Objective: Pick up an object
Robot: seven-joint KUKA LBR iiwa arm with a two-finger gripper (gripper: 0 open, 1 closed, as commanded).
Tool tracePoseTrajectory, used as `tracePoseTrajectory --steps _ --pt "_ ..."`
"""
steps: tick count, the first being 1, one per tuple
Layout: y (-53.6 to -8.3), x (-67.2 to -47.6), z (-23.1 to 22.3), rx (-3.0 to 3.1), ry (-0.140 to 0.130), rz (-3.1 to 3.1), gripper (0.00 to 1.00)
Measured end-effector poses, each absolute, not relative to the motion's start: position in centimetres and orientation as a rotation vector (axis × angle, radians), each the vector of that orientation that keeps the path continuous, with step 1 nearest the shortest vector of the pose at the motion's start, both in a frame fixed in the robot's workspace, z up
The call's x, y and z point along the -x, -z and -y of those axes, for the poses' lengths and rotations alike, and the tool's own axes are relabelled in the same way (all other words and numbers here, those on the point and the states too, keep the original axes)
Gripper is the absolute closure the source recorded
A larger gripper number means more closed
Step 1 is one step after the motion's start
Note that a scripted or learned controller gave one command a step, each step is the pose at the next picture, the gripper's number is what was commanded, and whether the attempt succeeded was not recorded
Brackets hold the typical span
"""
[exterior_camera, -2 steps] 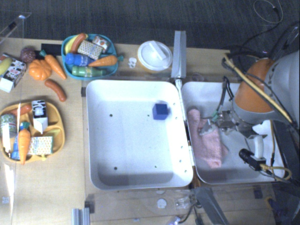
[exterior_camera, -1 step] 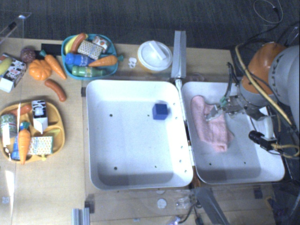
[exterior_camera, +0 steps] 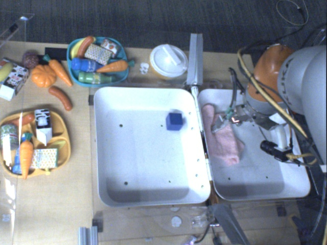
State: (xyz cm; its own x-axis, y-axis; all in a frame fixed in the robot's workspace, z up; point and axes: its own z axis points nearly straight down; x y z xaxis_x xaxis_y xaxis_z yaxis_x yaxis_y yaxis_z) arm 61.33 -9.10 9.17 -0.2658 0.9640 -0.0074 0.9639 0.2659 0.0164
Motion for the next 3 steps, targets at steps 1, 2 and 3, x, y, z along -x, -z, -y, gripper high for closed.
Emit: tracePoseTrajectory --steps 1,2,3 --pt "-9.1 -54.7 10.5 -1.919 -0.013 -2.47 0.0" --pt "-9.1 -59.8 10.8 -2.2 -0.015 -2.227 0.0" --pt "-9.1 -63.0 8.8 -1.968 -0.011 -2.432 0.0"
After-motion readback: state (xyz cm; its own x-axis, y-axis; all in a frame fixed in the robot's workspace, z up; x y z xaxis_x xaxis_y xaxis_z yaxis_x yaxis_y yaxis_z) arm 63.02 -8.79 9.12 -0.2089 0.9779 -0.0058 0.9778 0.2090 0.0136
